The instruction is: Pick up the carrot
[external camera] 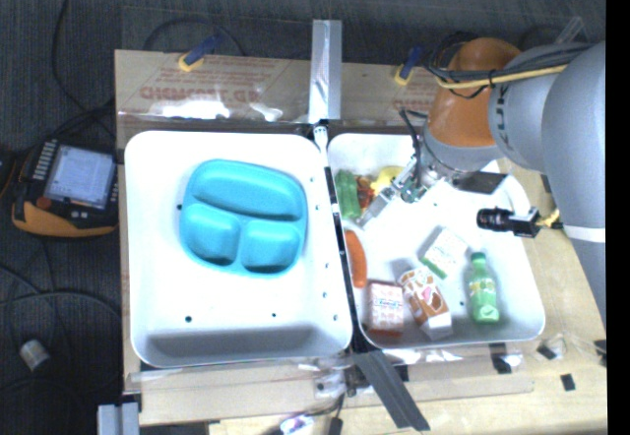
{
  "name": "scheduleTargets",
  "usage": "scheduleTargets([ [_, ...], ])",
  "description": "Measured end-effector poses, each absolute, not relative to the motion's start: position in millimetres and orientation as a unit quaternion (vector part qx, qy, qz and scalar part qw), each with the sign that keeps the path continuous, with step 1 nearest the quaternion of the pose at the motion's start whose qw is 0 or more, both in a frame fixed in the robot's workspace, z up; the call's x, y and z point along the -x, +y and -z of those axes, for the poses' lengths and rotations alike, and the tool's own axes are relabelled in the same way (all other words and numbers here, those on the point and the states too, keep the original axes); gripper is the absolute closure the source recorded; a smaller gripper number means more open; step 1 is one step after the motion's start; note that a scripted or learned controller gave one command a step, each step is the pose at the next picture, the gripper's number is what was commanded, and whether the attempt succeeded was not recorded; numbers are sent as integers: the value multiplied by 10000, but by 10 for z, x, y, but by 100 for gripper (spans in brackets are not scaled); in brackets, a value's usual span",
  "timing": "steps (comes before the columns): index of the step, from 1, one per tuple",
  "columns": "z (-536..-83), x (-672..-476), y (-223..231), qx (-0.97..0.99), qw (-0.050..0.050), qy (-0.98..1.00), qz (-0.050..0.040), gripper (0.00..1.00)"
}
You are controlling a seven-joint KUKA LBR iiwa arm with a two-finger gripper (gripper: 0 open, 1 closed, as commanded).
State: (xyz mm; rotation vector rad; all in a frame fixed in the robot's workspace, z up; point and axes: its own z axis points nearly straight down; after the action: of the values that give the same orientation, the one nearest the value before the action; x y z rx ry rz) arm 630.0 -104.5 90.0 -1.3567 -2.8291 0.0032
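Note:
The carrot is a short orange stick lying lengthwise against the left wall of the right bin. My gripper reaches in from the upper right at a slant. Its tip is low over the bin's upper left part, just above the carrot's far end and beside a green vegetable. Nothing can be seen held in it. The grey arm with its orange band hangs over the bin's far right corner.
Small red and yellow items lie by the gripper. A white-green box, a green bottle and two cartons sit in the near half. The left bin holds a blue compartment plate.

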Motion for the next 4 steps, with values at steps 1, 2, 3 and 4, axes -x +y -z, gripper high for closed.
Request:
scheduleTargets([
  [1,-902,-6299,-1063,4012,20,-9160,-41,0],
  [2,-904,-6219,-1010,3653,-75,-9308,-8,0],
  [3,-907,-5943,-1018,3604,-81,-9328,5,0],
  [4,-902,-6257,-1001,3407,-2,-9402,-8,0],
])
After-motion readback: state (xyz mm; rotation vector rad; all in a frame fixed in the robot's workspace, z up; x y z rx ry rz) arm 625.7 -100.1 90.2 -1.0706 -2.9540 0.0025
